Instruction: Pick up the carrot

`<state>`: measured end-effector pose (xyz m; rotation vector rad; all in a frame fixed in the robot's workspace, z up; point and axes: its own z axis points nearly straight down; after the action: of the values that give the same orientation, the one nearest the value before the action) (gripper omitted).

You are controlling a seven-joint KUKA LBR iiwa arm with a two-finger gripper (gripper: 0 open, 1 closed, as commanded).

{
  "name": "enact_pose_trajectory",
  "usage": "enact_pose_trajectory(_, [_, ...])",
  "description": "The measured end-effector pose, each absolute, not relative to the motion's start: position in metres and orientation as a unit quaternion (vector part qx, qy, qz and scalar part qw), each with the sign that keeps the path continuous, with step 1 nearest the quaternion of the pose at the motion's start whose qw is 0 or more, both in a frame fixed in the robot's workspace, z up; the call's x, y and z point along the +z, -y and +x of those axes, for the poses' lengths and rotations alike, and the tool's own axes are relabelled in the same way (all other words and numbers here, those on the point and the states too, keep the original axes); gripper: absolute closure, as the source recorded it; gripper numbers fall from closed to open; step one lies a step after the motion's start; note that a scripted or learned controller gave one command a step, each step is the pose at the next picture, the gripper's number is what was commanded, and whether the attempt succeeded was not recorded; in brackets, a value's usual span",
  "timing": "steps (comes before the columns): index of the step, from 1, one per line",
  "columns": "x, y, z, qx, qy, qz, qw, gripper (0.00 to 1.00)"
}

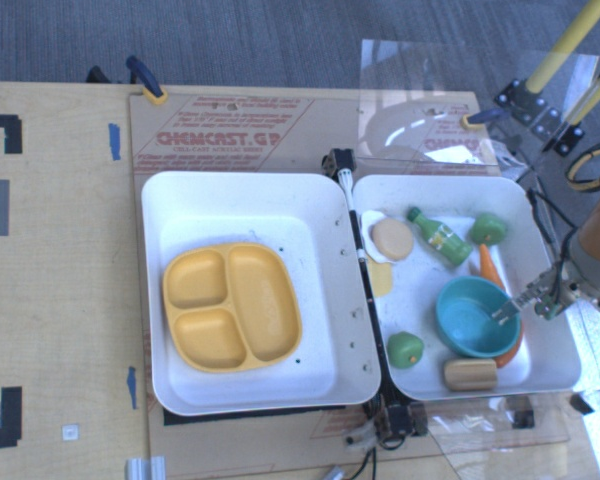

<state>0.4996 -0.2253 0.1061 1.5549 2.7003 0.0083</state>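
The pincer [508,313] is seen at the right bin's edge, over the teal round plastic bowl [475,317]; whether it is spread or pressed together cannot be told. The slim orange toy carrot [490,265] lies just behind the bowl, beside a green bottle [439,235]. It is judged light, stiff and smooth, best pinched across its exposed middle. The white bin [550,368] is crowded; the pale wooden bench [50,298] extends beyond.
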Motion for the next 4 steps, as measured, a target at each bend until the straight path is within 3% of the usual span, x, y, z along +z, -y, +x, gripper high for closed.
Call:
enact_pose_trajectory(1, [0.116,0.224,0.495,0.0020,-0.936,0.351,0.026,1.00])
enact_pose_trajectory(2, [0.110,0.220,0.510,-0.0029,-0.994,0.103,0.048,1.00])
enact_pose_trajectory(3, [0.107,0.221,0.507,-0.0044,-0.994,0.102,0.045,0.00])
enact_pose_trajectory(4, [0.104,0.209,0.583,-0.0038,-0.989,0.146,0.022,0.00])
